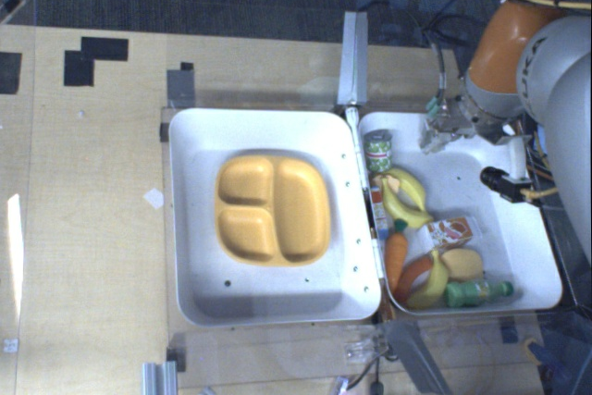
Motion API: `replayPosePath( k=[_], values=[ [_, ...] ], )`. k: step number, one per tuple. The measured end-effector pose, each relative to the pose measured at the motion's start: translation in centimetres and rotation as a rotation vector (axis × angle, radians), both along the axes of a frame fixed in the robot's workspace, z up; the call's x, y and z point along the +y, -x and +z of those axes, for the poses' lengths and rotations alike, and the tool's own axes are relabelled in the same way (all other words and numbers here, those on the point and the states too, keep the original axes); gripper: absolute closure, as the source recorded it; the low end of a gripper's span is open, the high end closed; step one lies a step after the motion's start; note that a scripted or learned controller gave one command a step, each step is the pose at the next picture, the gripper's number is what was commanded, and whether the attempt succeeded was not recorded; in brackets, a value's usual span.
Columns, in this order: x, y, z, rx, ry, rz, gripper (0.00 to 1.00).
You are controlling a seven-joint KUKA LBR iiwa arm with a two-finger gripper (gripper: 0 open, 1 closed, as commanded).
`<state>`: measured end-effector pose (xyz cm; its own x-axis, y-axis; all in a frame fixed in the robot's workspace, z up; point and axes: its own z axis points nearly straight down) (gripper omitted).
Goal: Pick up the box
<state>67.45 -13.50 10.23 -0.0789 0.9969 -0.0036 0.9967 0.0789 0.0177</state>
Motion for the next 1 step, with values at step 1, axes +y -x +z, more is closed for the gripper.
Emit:
replayPosePath(
  k=[1],
  values=[
    [-5.61,0.37,6.21,0.009,0.003,0.194,1.0]
  ],
)
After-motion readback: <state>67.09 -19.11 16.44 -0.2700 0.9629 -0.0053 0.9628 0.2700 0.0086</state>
